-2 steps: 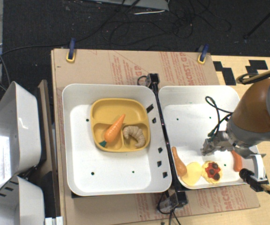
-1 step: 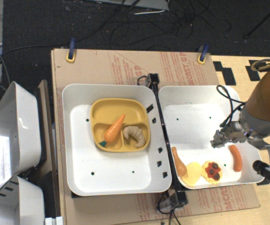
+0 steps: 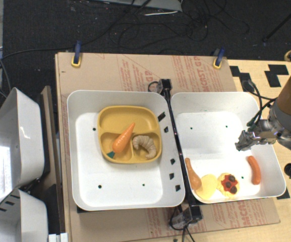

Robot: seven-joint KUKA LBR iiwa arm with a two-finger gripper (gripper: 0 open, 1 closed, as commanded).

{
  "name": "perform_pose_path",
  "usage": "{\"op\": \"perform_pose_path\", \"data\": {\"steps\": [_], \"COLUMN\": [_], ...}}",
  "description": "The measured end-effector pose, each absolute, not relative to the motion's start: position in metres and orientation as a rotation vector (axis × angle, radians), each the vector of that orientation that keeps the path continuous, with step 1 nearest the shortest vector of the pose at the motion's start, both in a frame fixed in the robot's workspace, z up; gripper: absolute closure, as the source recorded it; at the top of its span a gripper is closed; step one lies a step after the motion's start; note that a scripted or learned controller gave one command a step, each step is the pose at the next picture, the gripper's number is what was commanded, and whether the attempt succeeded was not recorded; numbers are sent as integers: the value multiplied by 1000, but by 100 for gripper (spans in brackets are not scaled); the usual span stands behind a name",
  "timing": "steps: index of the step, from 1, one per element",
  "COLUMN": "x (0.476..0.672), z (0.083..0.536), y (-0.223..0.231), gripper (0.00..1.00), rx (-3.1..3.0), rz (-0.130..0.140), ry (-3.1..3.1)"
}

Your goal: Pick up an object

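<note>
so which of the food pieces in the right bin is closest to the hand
The orange sausage, lying by the right wall just below the hand. The drumstick and the tart sit further left along the front edge.

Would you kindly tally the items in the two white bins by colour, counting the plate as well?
Orange: 3, namely carrot, drumstick, sausage
Yellow: 2, namely divided plate, round piece
Beige: 1, namely shrimp
Yellow with red and dark topping: 1, namely small tart
Total: 7

Yellow tray; orange carrot; white bins; red sausage.
</note>
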State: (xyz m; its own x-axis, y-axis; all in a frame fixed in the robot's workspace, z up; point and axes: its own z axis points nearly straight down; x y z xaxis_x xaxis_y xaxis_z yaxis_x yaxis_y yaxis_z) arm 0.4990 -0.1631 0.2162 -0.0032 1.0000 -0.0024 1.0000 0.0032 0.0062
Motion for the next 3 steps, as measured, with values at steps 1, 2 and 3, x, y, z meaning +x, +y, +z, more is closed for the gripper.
{"op": "perform_pose_path", "data": {"steps": [1,2,3], "x": [517,534,558], "z": [214,207,223], "y": [-103,-51,0], "gripper": [100,100,100], "rx": [2212,2212,2211], "rz": [4,2,5], "ry": [2231,2231,2231]}}
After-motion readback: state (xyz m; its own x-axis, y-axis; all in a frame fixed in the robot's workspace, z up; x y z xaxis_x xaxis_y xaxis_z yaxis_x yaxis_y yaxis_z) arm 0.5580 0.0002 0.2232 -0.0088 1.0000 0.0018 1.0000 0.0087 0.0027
